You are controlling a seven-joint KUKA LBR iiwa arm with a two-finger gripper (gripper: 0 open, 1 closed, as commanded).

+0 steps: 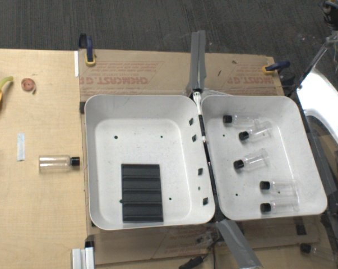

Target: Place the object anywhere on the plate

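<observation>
Right of the plate point(141, 193), across the wall where the two bins meet, five clear vials point(250, 162) lie scattered on the floor of the right bin point(303, 150). Each lies on its side, its long axis running roughly toward the plate, black cap at the plate-ward end. The dark ribbed plate lies flat in the left bin point(101, 150). Whether the tool is apart or together I cannot tell. Any carry should run leftward over that wall, I judge.
</observation>
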